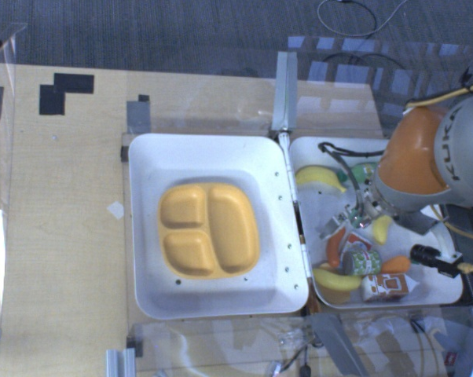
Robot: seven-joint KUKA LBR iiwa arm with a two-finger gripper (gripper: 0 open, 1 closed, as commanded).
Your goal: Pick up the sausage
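Starting with lettering: the grey arm (456, 144) is carrying part of a dark maker's name on its casing at the right edge, a "KU" and little more readable. A small carton (384, 287) in the right bin (449, 293) is showing a printed face in white and reddish brown, but the print is too small to read.

The arm is reaching in from the right, its orange band (409, 159) bulging over the right bin, the wrist pointing down and leftward into the clutter. The gripper (361, 212) is sitting low among the items, just beside a small yellow piece (382, 228); how its tips are set, I cannot tell, as metal and toys are blurring together there.

The sausage (336, 244), as best I can judge, is the reddish-orange piece lying just left of the gripper's tip, near a round multicoloured item (361, 259). A banana (320, 177) is lying at the bin's top left, another yellow banana (336, 280) at the bottom, an orange piece (395, 265) near the carton.

The left bin (150, 289) is holding a yellow divided tray (209, 228), three compartments, sitting centrally.
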